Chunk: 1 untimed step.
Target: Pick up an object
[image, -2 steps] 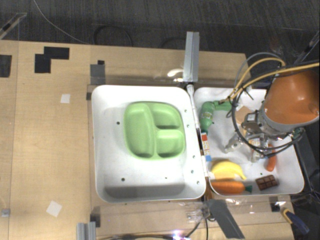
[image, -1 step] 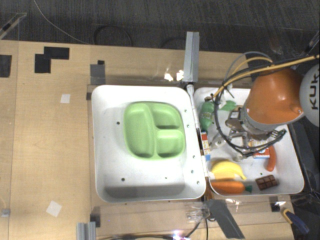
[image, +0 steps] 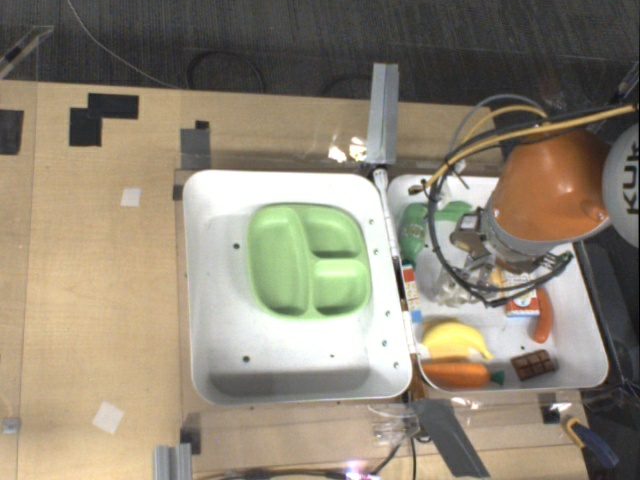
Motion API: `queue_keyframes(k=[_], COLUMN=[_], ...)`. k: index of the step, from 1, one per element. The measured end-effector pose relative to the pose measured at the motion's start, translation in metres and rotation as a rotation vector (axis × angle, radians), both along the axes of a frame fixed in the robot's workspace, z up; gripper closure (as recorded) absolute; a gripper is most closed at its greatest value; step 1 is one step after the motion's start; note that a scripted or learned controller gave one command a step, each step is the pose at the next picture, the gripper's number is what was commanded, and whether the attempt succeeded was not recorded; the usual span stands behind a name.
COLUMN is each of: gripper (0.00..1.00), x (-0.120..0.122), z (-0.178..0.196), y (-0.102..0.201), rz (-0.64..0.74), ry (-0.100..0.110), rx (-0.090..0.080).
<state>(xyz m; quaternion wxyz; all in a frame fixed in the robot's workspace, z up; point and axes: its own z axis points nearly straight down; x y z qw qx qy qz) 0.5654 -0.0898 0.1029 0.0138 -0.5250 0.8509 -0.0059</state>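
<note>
While the arm's orange band hides the gripper, whose state cannot be told, the right bin holds a banana lying left-right above a carrot, beside a chocolate bar; the left bin holds a green divided tray.

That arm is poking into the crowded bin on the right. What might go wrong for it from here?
The end effector is buried among cables, so its aim is hard to judge. The banana, carrot and chocolate piece lie close together, so it might nudge a neighbour or close on nothing. The loose cables might snag.
</note>
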Motion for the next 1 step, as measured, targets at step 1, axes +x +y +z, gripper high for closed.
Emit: queue_keyframes(k=[1], gripper=[1.0], x=[0.034], z=[0.1307], y=[0.0051], rz=[-0.106], ry=[0.015], rx=[-0.001])
